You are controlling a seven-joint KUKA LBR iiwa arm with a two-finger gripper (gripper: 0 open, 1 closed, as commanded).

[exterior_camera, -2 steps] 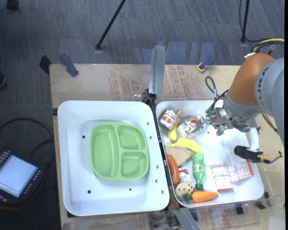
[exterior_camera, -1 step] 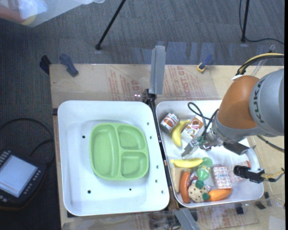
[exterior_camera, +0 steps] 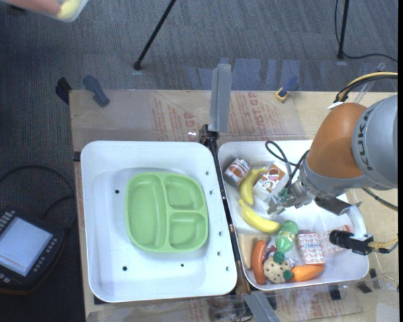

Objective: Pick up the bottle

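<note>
A small brown, white and red bottle-like container (exterior_camera: 236,170) lies tilted at the far left of the right bin (exterior_camera: 359,263). My gripper (exterior_camera: 281,201) hangs low in the middle of that bin, to the right of and nearer than the container, apart from it. It sits just above the right end of a yellow banana (exterior_camera: 258,218) and beside a white and orange carton (exterior_camera: 269,178). Nothing shows between its tips.
A second banana (exterior_camera: 248,184) lies between the container and the carton. Near the front are a hot dog (exterior_camera: 258,260), a cookie (exterior_camera: 275,269), a carrot (exterior_camera: 307,272), green pieces (exterior_camera: 286,235) and a pink carton (exterior_camera: 309,247). The left bin (exterior_camera: 97,173) holds a green divided plate (exterior_camera: 166,212).
</note>
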